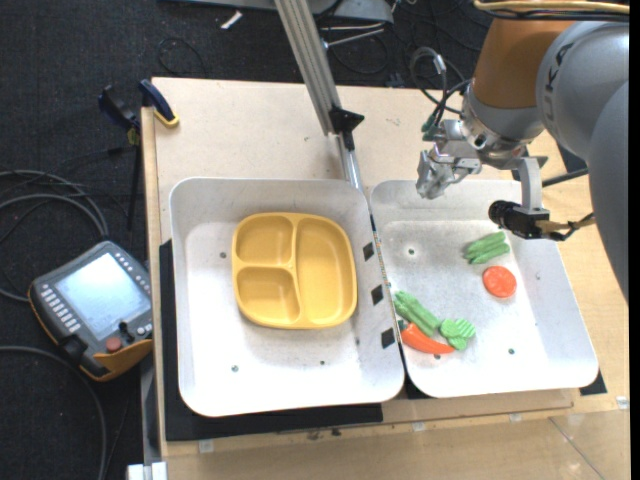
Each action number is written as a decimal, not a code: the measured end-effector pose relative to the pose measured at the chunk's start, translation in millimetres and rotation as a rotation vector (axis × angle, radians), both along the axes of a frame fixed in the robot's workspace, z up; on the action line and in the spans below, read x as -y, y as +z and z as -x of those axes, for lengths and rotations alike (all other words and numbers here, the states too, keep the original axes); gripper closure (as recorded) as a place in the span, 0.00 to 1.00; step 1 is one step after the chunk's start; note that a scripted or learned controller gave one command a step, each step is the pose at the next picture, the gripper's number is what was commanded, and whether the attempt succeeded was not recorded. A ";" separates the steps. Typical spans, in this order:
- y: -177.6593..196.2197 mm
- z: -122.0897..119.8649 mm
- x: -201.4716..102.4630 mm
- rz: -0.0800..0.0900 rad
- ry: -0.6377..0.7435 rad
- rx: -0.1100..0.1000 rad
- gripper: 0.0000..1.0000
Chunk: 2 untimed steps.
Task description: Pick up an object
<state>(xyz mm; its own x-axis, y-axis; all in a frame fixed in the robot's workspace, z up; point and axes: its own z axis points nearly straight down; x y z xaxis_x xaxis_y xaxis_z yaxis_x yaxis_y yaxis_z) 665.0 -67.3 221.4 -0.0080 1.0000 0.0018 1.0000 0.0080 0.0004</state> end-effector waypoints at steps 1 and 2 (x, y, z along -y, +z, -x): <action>4.5 1.7 -47.2 0.000 0.000 0.000 1.00; -1.3 10.1 -102.2 0.000 0.001 -0.002 1.00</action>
